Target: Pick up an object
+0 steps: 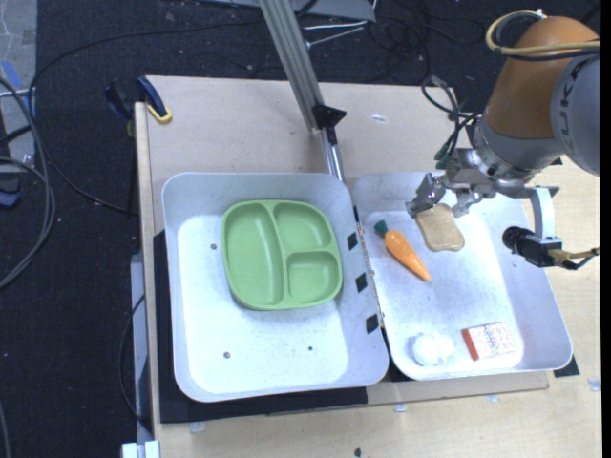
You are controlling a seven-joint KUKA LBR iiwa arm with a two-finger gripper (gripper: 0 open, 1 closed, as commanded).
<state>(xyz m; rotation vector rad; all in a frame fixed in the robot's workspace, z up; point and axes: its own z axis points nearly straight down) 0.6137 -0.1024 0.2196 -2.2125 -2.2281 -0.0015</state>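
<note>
Surface (239, 122): pale bench carrying two shallow white bins side by side.
Left bin (191, 256): holds a green divided plate (283, 254) with three compartments, lying flat near the bin's middle.
Right bin (530, 303): holds four loose items, listed below.
Carrot (407, 255): orange, tapered, with a small green stub at its 10 o'clock end; lies aslant toward the bin's 9 o'clock side, apart from the other items.
Tan slice (441, 229): flat, bread-like piece toward the bin's 12 o'clock side, just at 2 o'clock from the carrot.
White lump (431, 349): small, rounded, at the bin's 6 o'clock rim.
Red-and-white box (491, 341): small carton near the 5 o'clock corner, lying flat, just beside the lump.
Tool (447, 195): at the end of the grey-and-orange arm, poised over the upper edge of the tan slice, at or very near it; whether contact is made is unclear.
Tool state: cannot tell how far apart it stands; nothing is seen gripped.
Likely target: the tan slice, judged from the tool's position.
Handling, tan slice: probably light and somewhat soft; thin and flat, so hard to get under.
Hold point: across its narrow width, at the two long edges.
Alternative: the carrot, likely firmer, smooth, prone to roll; grip mid-body across its thickness.
</note>
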